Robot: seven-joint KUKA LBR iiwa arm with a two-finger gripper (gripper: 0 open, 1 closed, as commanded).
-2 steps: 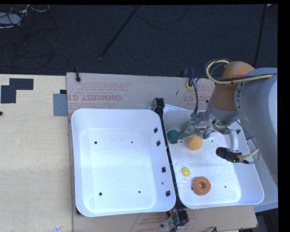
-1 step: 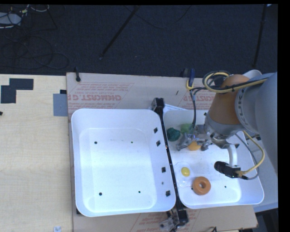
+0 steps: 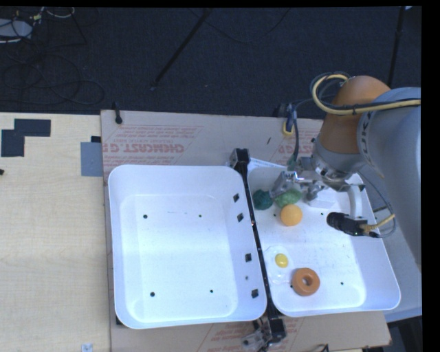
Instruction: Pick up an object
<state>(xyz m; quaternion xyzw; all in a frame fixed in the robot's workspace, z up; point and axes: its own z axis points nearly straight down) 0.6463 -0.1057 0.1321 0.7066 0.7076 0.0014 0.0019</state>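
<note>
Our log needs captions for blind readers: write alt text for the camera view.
A grey robot arm's gripper reaches into the right bin above a green object, beside a dark green object and an orange ball. Nearer lie a yellow object and orange ring.

Dark carpeted floor (image 3: 206,62) with loose cables (image 3: 41,20) at top; pale wooden benchtop (image 3: 48,240) at left; printed cardboard sheet (image 3: 179,137) beneath 2 bins.

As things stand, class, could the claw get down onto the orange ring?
Probably yes: the orange ring lies alone at the near end of the right bin, nothing over it; the claw sits farther back.
</note>
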